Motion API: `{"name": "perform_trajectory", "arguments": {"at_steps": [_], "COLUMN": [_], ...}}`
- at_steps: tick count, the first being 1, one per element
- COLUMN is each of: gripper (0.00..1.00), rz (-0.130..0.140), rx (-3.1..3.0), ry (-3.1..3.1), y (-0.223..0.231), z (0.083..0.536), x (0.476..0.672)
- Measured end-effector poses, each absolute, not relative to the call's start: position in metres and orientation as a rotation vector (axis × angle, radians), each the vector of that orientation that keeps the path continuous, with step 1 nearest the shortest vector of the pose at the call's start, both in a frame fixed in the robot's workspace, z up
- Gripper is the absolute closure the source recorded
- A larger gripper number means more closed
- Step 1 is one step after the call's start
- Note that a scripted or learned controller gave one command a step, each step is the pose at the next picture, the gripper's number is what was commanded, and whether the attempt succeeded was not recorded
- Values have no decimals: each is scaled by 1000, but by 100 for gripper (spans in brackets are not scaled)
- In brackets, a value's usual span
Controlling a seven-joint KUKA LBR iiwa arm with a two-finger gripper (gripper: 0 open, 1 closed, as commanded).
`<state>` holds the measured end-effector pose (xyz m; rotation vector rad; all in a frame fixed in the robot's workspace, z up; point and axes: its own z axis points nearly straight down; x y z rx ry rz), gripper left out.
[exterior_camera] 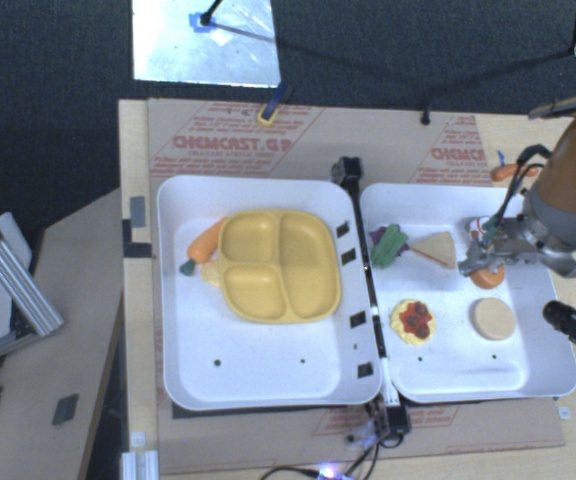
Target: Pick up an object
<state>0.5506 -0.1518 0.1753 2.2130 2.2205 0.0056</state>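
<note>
Orange round piece lies in the right bin, just under the claw; whether the claw grips it, I cannot tell. The grey arm bends in from the right. Nearby lie a flat tan disc, a pale wedge and a small pizza.

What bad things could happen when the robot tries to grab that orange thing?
The end effector sits over a small orange piece near the right bin's far side, so it might slip off. The tan wedge lies close beside it and could get bumped.
</note>
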Motion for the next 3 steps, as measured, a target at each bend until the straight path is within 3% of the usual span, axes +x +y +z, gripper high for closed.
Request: {"name": "perform_trajectory", "arguments": {"at_steps": [1,3], "gripper": [100,100], "rz": [6,6], "rx": [2212,2210], "ry": [2222,2230], "y": [-152,-67], "z": [228,217], "x": [552,612]}}
